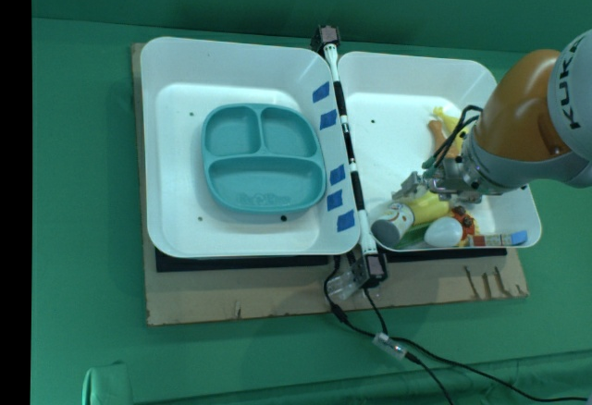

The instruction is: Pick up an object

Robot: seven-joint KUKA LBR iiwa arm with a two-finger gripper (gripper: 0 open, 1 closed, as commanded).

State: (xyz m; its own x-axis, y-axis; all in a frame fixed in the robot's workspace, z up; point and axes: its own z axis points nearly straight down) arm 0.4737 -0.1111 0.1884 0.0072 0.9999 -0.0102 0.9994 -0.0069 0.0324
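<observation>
1. Orange-banded arm (532,121) bears the letters "KU".
2. Its gripper (418,186) hangs above a yellow bottle (412,214); I cannot tell its state.
3. Just beyond the bottle lies a white egg-shaped object (444,231).

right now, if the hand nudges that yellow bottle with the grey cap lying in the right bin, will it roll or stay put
The yellow bottle with the grey cap lies on its side and looks round, so it would probably roll. The white egg-shaped object beside it may stop it. It looks like smooth plastic, likely slippery.
</observation>
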